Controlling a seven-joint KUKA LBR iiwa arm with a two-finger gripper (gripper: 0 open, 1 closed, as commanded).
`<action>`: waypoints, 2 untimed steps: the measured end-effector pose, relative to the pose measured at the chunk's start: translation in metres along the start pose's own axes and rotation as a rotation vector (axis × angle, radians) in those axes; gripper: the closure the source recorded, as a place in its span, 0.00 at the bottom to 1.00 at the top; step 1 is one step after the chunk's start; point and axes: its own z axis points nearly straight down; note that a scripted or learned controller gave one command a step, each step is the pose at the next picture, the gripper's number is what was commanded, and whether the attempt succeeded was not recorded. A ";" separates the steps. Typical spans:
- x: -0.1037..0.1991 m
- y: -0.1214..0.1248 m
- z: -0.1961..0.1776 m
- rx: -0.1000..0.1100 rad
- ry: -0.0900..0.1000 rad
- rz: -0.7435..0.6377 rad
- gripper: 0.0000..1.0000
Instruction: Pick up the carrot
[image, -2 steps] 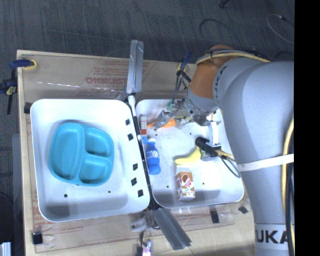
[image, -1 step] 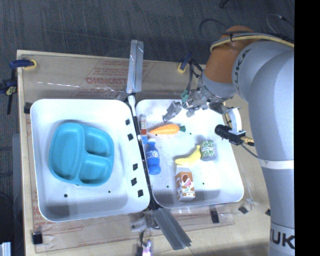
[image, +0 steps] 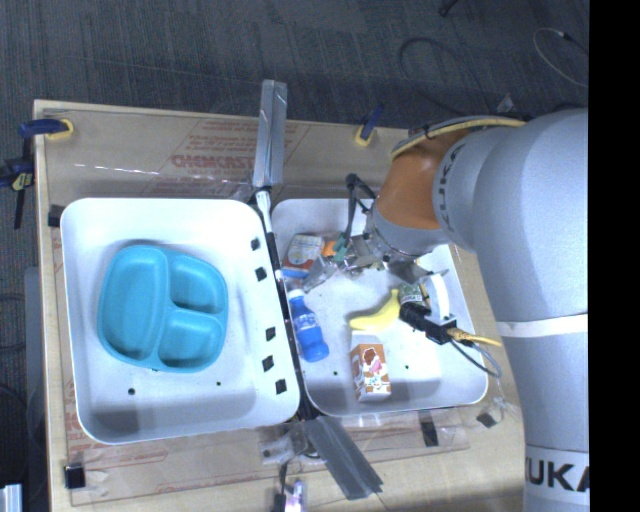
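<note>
Gripper (image: 340, 255) low in right bin (image: 455, 385), near top left corner. Cannot tell how wide. Carrot (image: 329, 246) tiny orange bit just beside gripper, by crinkly wrapper (image: 303, 248). Banana (image: 377, 314) nearby.

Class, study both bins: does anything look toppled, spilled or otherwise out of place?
Nothing is spilled or broken. In the right bin, the blue bottle lies on its side against the left wall, and the small carton stands upright. The blue tray sits flat in the left bin, turned slightly askew.
</note>
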 end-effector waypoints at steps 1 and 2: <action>-0.016 0.039 0.006 0.040 0.015 -0.040 0.00; -0.023 0.038 0.007 0.040 0.020 -0.073 0.00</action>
